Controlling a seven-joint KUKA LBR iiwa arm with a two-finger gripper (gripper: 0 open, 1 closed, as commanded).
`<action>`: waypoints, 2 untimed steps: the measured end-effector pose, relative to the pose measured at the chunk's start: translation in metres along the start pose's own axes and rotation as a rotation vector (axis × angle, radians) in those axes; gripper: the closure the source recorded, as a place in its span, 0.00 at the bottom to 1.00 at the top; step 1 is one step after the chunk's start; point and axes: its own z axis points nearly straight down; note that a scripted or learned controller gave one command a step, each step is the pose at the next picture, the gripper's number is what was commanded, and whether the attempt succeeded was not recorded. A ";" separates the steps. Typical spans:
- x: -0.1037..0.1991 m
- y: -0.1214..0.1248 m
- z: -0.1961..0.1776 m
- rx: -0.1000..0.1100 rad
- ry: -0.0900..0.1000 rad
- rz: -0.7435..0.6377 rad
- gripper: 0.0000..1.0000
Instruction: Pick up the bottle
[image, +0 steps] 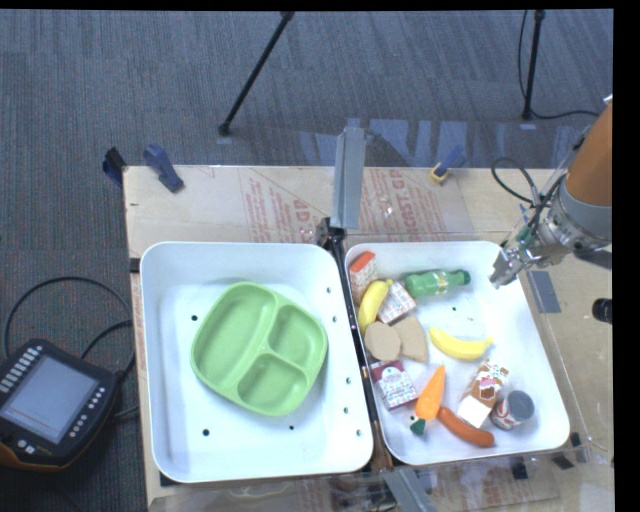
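A green bottle (434, 283) with a yellow label and dark cap lies on its side near the back of the right bin (530, 330), cap pointing right. My gripper (505, 268) hangs over the bin's back right corner, a short way right of the cap and apart from it. Nothing shows between its fingers.
The right bin also holds two bananas (459, 345), a carrot (430, 393), a sausage (465, 427), small cartons (393, 384), bread slices (382, 342) and a can (517, 408). A green divided plate (260, 347) sits in the left bin (165, 300). A teach pendant (45, 400) lies on the floor at left.
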 end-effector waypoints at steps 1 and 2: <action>0.000 0.000 0.001 0.001 0.001 0.001 0.00; -0.007 0.025 0.106 0.002 0.002 0.069 0.00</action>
